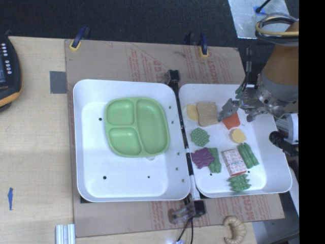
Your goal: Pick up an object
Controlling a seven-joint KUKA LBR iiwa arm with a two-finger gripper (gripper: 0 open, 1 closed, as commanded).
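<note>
Right bin (274,179): orange block (232,121) just under tool (227,111).

- A green three-compartment plate (137,126) lies in the left white bin (91,179)
- Blue clamps (203,46) and (79,38) grip the cardboard sheet's (127,60) far edge
- A black-and-orange pendant (7,74) rests at the bench's left edge
- Beige curled piece (234,229) beside the cardboard's near edge

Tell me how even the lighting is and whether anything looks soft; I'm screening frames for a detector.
Camera view: the left bin has a bright band across its middle, dimmer toward its far edge; the green divided plate shows no hard glare; the toy foods in the right bin read slightly soft; the gripper casts little shadow.
</note>
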